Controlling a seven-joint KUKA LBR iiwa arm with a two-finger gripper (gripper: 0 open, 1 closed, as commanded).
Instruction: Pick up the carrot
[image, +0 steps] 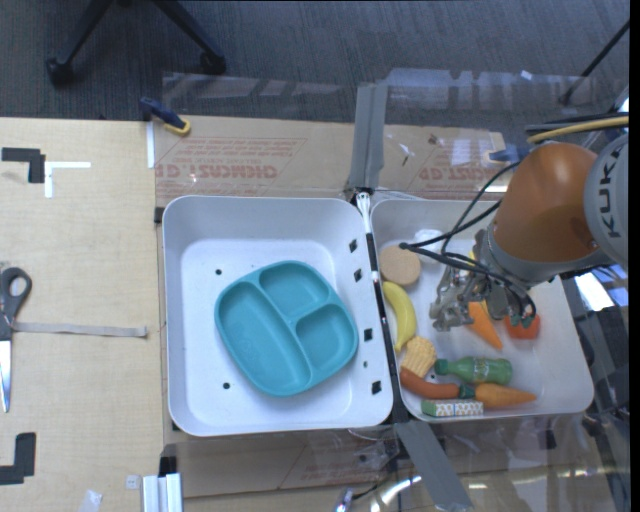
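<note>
The grey arm (545, 215) hangs over the right bin (552, 362), with bare floor beyond the gripper (452, 308) toward the outer wall. Food crowds its left and near sides. Whether the gripper is open or closed cannot be told. The carrot (485, 325), orange, tapered and slanted, lies just to its right.

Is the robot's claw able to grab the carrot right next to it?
Probably yes. The claw hangs low in the right bin, and the carrot lies right beside it with nothing on top. A tomato crowds its far side, though.
</note>
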